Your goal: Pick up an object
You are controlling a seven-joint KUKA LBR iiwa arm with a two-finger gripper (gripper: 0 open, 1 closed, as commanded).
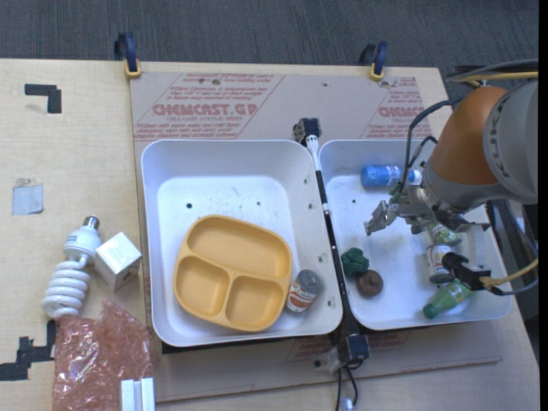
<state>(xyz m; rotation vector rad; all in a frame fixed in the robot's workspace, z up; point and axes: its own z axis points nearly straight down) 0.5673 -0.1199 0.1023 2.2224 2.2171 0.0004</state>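
My gripper (383, 216) hangs over the middle of the right bin (342, 157), below the grey arm with its orange band (467, 135). Just behind it a blue bottle (381, 175) lies against the bin's far wall. A green crumpled object (354, 259) and a brown round object (370, 282) sit in front of the gripper, toward the near left of the bin. A small can (439, 262) and a green bottle (447, 298) lie at the near right, under the arm. Nothing visibly sits in the gripper.
The left bin (214, 157) holds a yellow divided plate (233, 272) and a small can (304, 289) at its near right corner. On the bench to the left lie a spiral light bulb (70, 268), a white cube (118, 258) and pink bubble wrap (90, 358).
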